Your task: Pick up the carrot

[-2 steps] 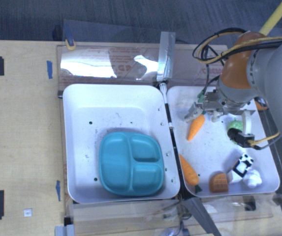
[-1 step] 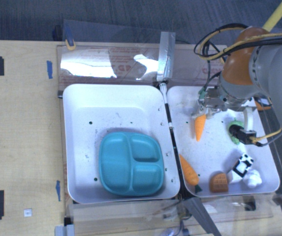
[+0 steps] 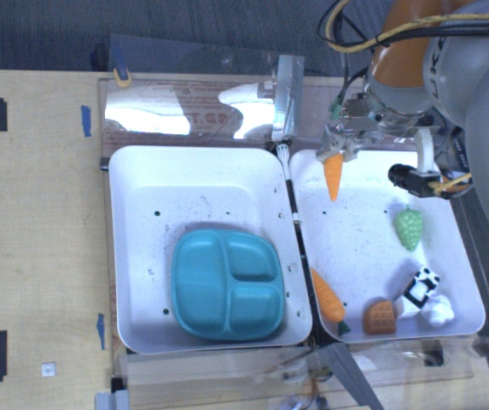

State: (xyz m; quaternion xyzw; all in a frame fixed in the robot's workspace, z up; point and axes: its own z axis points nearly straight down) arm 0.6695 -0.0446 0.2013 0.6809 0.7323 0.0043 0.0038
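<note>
The arm (image 3: 449,49) reaches in over the right bin (image 3: 470,301), and a carrot (image 3: 334,175) hangs straight below the gripper (image 3: 344,146), top pinched between closed jaws, long axis vertical, tip pointing down, clear of the floor; a second carrot (image 3: 328,295) lies far below the jaws

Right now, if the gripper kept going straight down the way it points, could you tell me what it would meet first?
The gripper holds a carrot tip-down, so that tip would likely meet the bare floor of the right bin first; depth is hard to judge.
</note>
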